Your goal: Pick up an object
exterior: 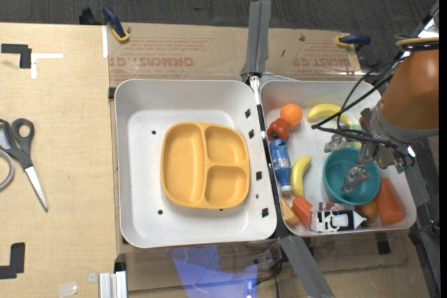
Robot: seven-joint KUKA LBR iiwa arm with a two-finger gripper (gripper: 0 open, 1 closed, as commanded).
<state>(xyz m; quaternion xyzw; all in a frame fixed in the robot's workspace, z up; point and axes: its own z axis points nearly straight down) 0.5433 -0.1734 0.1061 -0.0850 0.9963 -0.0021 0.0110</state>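
Observation:
The right bin (408,181) holds several small items: a teal bowl (342,181), two yellow bananas (301,174) (323,110), an orange ball (291,114), a red piece (278,129), a blue bottle (281,162), an orange-red block (302,209), an orange carrot-shaped toy (389,206) and a black-and-white box (337,219). My gripper (357,176) hangs over the teal bowl's right half, its tip low inside the bowl. Nothing shows between its tips.
A yellow divided plate (206,165) lies in the middle of the left bin (133,150). Scissors (24,157) rest on the wooden bench at far left. Blue clamps (115,23) (355,40) hold the cardboard behind the bins. Cables run from the arm's orange band (418,91) across the right bin.

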